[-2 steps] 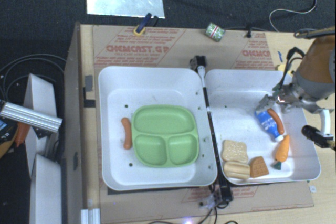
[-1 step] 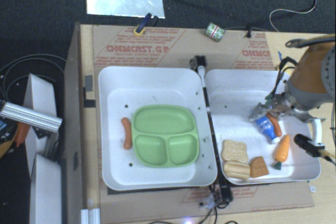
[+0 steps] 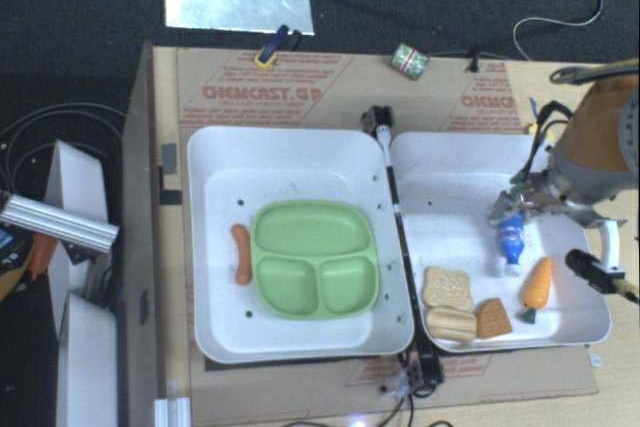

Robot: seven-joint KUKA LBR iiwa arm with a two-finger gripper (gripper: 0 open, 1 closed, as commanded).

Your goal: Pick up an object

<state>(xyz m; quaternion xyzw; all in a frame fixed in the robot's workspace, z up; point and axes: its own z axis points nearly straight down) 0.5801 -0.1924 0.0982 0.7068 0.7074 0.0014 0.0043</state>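
The right bin [image 3: 440, 170] holds a blue bottle [image 3: 511, 241] with a white end, an orange carrot [image 3: 538, 282], a pale square cracker [image 3: 447, 287], a bread roll [image 3: 450, 324] and a small brown cracker [image 3: 492, 318]. My gripper [image 3: 508, 211] hangs from the grey and orange arm [image 3: 600, 145] at the right. It sits directly over the bottle's upper end, touching or nearly touching it. The carrot lies just right of the bottle and below it. The three bread pieces are grouped in the bin's front left corner.
The left bin [image 3: 220, 175] carries a green divided plate [image 3: 315, 255] with an orange sausage [image 3: 241, 253] beside it on the left. A black divider [image 3: 395, 215] runs between the bins. A small green can [image 3: 409, 60] lies on the cardboard behind them.
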